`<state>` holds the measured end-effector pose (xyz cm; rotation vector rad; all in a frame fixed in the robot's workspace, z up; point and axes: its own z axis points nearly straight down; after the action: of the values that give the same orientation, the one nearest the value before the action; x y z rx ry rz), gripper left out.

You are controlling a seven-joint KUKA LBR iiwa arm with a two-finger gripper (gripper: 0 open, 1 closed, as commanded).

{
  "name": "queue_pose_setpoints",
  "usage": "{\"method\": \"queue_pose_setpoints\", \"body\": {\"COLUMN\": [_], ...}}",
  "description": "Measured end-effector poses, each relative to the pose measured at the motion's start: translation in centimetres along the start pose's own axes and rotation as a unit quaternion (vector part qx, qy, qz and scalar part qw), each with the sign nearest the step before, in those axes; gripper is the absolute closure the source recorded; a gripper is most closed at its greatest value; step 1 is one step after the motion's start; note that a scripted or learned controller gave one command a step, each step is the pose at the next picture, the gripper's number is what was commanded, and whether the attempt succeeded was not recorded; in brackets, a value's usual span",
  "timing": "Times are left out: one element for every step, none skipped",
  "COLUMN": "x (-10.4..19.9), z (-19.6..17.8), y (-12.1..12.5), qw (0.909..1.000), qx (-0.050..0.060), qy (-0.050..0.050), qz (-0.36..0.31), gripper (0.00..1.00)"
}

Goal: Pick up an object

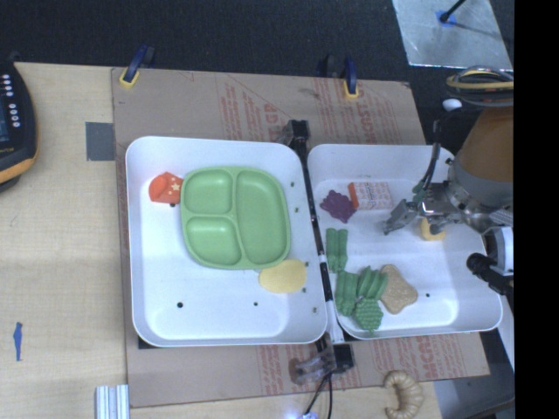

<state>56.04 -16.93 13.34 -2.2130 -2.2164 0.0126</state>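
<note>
A: Gripper? 
B: Gripper (410,218) low in the right bin (472,317), fingers spread wide, holding nothing. 
A: Objects? 
B: Purple toy (337,204) just left of it, green pieces (360,292) and tan cookie (398,291) nearer the front. Green plate (236,216) in left bin (157,304).

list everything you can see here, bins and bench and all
white bins: 2, white, side by side on the bench
divided plate: 1, light green, in the left bin
red piece: 1, red-orange, left bin, touching the plate's left edge
yellow piece: 1, pale yellow, left bin, at the plate's lower right
purple piece: 1, purple, right bin, upper left
small packet: 1, white and red, right bin, beside the purple piece
green pieces: several, green, right bin, lower left
tan piece: 1, tan, right bin, beside the green pieces
clamps: 2, blue and yellow, at the cardboard's top edge
gripper: 1, grey metal, over the right bin
</note>
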Motion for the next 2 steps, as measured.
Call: {"method": "queue_pose_setpoints", "body": {"x": [-4.4,-4.2], "z": [-2.5,1.4], "y": [5.9,-0.7], "qw": [1.0000,1.0000], "qx": [-0.009,-0.001], "qy": [-0.002,0.001], "qz": [-0.002,-0.001], "gripper": [0.00,0.00]}}
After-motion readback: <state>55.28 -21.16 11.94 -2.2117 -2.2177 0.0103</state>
